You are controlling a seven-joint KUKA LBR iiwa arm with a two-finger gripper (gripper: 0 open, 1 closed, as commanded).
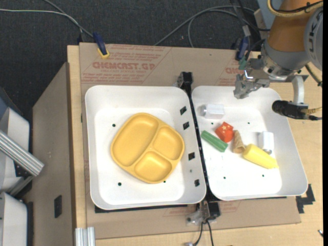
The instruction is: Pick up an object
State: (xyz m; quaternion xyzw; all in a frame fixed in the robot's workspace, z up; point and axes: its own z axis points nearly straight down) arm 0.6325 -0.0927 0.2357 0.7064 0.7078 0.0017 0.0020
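My gripper (243, 91) hangs over the far edge of the right bin (287, 183), above its back rim, with nothing between its fingers. Below it in that bin lie a clear white piece (211, 109), a red block (224, 131), a green stick (213, 141), a tan cone-shaped piece (239, 142), a yellow banana-like piece (260, 156) and a small white block (265, 139). The nearest of these, the clear white piece, sits a little to the left and nearer than the gripper.
The left bin (97, 183) bears a yellow divided plate (147, 147). A black divider with clips (190, 132) runs between the bins. Cables (215, 19) and blue clamps (100, 45) lie behind the bins on the cardboard.
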